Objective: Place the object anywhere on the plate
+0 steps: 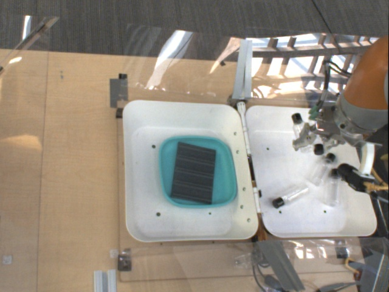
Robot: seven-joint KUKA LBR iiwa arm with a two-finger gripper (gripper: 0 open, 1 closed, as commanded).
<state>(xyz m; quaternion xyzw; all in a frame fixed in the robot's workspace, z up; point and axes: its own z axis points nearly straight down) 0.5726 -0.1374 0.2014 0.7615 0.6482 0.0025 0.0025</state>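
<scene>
A teal plate sits in the middle of the left bin. On the plate lies a dark grey ridged rectangular block, flat and slightly turned. My gripper hangs over the upper right part of the right bin, well away from the plate and block. The orange-banded arm reaches in from the right edge.
A clear vial with a black cap lies on the right bin's floor near its front left. More small clear, black-capped pieces lie under and beside the gripper. A ridge divides the two bins.
</scene>
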